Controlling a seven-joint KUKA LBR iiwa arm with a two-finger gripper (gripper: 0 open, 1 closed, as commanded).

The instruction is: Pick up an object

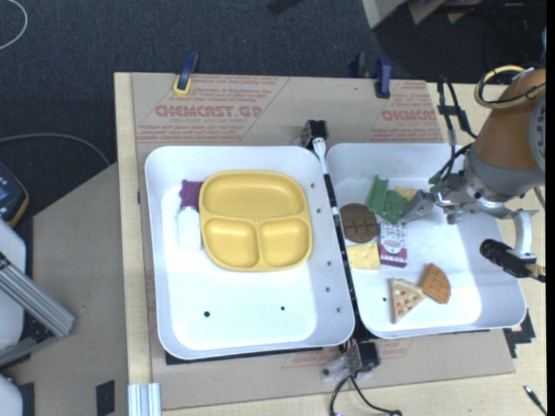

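Reaching end effector (pixel 414 208) low beside green block (pixel 382 198), grip state unclear; next: close on it, lift.

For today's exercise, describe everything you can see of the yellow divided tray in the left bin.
The yellow tray looks like moulded plastic with a matte finish and rounded corners. It has three compartments: one wide one along the far side and two smaller ones along the near side, all without contents. It lies flat, right way up, in the far half of the left bin. At its left edge it meets or overlaps a purple item and a white item.
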